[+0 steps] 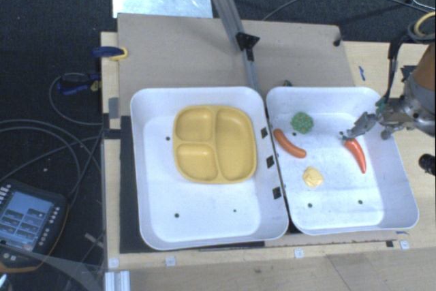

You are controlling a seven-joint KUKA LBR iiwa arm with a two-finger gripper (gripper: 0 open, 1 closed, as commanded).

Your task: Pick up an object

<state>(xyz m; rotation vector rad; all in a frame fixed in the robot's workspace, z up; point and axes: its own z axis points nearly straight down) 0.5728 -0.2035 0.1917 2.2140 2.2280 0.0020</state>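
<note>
Right bin (pixel 402 215): red chili pepper (pixel 356 153) near the right wall; my end effector (pixel 353 132) sits at its upper tip, grip state I cannot tell. Also sausage (pixel 289 144), broccoli (pixel 302 122), yellow piece (pixel 313 177). Left bin (pixel 153 215): yellow divided plate (pixel 214 144).

One fixed camera looks down aslant on both white bins (pixel 204 232) from above

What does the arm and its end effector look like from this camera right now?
The arm enters at the right edge, with an orange-brown section above a grey metallic wrist. A dark cable runs down beside it. The end effector is slim, grey metal, with narrow fingers tapering to a point.
</note>
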